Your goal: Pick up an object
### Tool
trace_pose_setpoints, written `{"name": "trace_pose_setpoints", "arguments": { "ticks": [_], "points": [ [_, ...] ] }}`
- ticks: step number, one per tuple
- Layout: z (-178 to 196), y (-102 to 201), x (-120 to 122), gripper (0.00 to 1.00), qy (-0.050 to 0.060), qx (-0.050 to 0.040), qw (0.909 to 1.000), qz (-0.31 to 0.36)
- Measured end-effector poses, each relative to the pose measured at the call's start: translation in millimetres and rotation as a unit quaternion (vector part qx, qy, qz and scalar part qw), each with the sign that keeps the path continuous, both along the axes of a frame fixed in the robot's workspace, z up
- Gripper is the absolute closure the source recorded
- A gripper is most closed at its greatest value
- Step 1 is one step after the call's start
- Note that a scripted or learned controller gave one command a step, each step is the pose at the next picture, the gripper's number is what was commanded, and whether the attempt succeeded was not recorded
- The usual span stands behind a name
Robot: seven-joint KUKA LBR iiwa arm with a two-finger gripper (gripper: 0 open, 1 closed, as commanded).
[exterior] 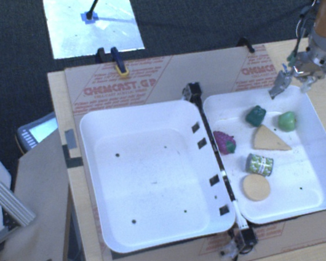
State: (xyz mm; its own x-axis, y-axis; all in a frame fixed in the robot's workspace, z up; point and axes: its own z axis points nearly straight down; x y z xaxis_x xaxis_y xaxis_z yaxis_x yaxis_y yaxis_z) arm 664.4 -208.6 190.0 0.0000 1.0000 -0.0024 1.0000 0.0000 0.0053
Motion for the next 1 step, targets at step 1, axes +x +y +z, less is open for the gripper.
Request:
{"name": "trace_pose_setpoints", "arguments": {
  "ticks": [1],
  "points": [
    [9.6,1.7,1.1,1.0,-0.001,-0.0004,1.0,0.003]
  ]
}}
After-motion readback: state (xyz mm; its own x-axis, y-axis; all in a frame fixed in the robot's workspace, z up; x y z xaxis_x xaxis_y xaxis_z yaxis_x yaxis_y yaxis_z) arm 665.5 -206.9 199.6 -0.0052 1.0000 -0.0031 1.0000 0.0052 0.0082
